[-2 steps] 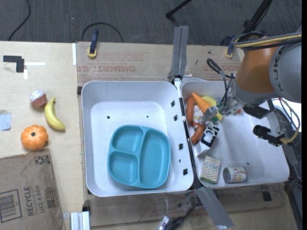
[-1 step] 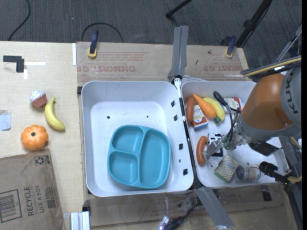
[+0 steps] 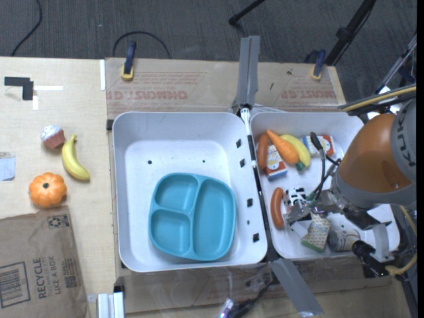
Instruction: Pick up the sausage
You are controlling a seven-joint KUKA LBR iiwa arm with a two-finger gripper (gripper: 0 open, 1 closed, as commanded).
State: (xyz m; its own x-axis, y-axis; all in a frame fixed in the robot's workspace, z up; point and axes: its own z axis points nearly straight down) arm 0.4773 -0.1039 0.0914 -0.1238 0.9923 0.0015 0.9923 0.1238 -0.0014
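Note:
A red sausage (image 3: 277,207) lies along the left wall of the right bin (image 3: 344,126), near its front. A second, darker sausage (image 3: 263,152) lies further back against the same wall. My gripper (image 3: 296,210) hangs low in the right bin, just right of the red sausage and very close to it. I cannot make out whether it touches the sausage. The grey wrist with its orange band (image 3: 374,158) covers the right part of that bin.
Behind the gripper lie a carrot (image 3: 283,147), a yellow banana (image 3: 297,149) and a small carton (image 3: 276,168). A packet (image 3: 318,233) and a can (image 3: 342,238) sit at the bin's front. A blue divided plate (image 3: 193,217) lies in the left bin (image 3: 132,177).

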